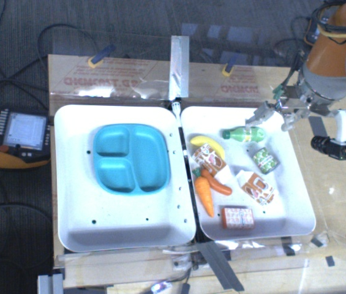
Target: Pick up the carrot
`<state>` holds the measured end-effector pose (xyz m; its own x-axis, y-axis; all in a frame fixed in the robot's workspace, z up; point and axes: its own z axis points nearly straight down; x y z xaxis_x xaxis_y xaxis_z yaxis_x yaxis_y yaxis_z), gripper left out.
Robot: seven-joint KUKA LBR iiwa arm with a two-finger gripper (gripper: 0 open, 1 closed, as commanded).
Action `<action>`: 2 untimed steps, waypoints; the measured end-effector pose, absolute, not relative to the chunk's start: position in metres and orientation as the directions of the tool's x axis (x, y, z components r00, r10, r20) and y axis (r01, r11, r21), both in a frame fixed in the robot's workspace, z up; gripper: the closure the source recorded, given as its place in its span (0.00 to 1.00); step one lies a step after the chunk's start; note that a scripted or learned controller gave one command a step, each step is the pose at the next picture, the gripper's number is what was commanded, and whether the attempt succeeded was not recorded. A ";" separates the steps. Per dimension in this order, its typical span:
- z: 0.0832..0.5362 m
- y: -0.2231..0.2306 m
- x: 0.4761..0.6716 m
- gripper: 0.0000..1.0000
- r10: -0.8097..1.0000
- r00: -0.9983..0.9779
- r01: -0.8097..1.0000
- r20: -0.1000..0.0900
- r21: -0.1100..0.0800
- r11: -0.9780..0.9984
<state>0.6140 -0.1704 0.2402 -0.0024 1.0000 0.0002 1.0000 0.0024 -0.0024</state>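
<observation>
Nothing is done yet: the carrot [204, 196] lies by the right bin's [301, 192] left wall, while the gripper [275, 113], fingers spread and empty, hovers over its far right corner.

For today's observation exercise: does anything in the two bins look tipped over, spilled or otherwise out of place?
Nothing is spilled or broken. The green bottle lies on its side near the right bin's far edge, and the carrot lies among loosely jumbled food packets. The blue plate sits flat in the left bin.
</observation>
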 end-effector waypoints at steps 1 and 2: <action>0.240 -0.170 0.614 0.00 1.000 -0.002 1.000 0.000 -0.002 0.002; 0.178 -0.124 0.668 0.00 0.996 0.093 0.996 -0.002 -0.003 -0.093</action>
